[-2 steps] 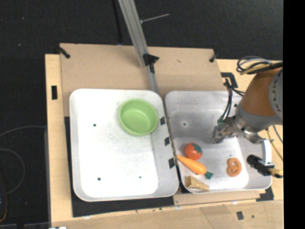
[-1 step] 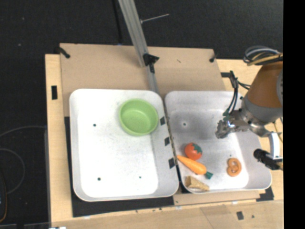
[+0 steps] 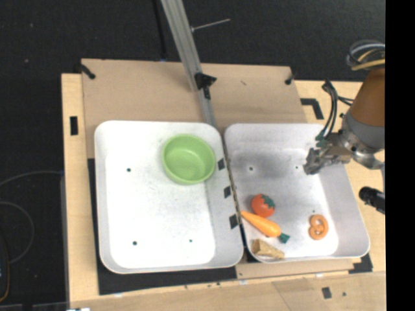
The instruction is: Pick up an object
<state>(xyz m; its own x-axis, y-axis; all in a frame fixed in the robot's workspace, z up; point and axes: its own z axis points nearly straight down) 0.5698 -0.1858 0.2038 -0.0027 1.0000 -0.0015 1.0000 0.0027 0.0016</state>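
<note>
Camera view: claw (image 3: 314,162) blurred, arm (image 3: 368,112) cut off.

Bowl (image 3: 189,159) in L bin (image 3: 117,193); tomato (image 3: 262,205), carrot (image 3: 262,225), pretzel (image 3: 318,227) in R bin (image 3: 272,154)

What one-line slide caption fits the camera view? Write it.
Gripper over the right bin above tomato, carrot and pretzel; green bowl left.

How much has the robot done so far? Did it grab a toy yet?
Not yet. Nothing looks picked up: the tomato, carrot, pretzel and tan wedge all lie in the right bin, and the green bowl sits in the left bin. The gripper is over the right bin's upper right part, away from the toys. Reaching, grabbing and lifting are all left.
</note>
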